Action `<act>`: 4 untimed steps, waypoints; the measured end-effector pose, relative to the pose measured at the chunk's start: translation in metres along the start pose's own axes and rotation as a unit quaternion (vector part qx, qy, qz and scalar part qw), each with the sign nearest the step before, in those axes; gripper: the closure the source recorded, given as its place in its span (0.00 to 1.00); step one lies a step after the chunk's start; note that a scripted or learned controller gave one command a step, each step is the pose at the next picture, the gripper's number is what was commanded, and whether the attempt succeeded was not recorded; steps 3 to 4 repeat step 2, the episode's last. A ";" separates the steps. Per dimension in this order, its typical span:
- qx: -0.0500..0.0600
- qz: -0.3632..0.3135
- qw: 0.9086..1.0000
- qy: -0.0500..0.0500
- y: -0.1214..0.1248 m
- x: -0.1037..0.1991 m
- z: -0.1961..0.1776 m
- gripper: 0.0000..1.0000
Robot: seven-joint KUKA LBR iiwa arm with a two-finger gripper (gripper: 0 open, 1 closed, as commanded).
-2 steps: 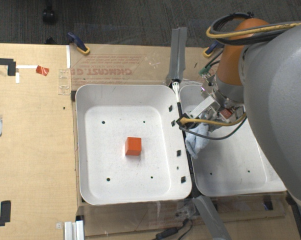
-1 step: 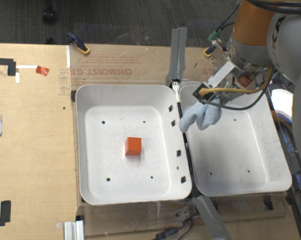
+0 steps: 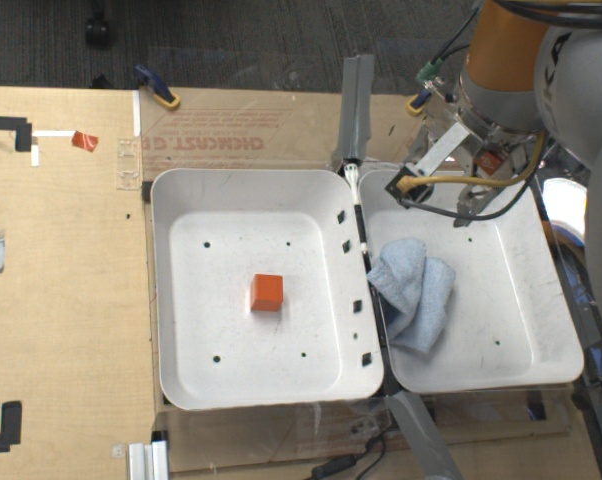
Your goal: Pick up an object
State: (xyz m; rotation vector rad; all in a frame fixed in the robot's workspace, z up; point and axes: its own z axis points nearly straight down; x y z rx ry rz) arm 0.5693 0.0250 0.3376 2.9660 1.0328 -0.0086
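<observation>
An orange-red cube [image 3: 267, 293] lies near the middle of the left bin [image 3: 181, 268]. A crumpled light-blue cloth [image 3: 416, 290] rests in the right bin [image 3: 521, 308], against its left wall. My gripper [image 3: 473, 206] hangs above the far part of the right bin, up and to the right of the cloth and apart from it. Nothing shows in its grasp. The grey arm with its orange band reaches in from the top right.
A grey divider post [image 3: 355, 108] stands behind the gap between the bins. Cardboard [image 3: 241, 133] lies behind the bins, and a wooden board [image 3: 51, 268] is to the left. The black clips [image 3: 361, 246] line the rim between the bins.
</observation>
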 end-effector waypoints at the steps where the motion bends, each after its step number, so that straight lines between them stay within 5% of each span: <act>1: 0.000 -0.045 0.999 0.001 0.062 -0.006 -0.059 0.00; 2: 0.001 -0.048 0.999 -0.003 0.061 -0.005 -0.065 1.00; 4: 0.001 -0.048 0.999 -0.003 0.061 -0.005 -0.065 1.00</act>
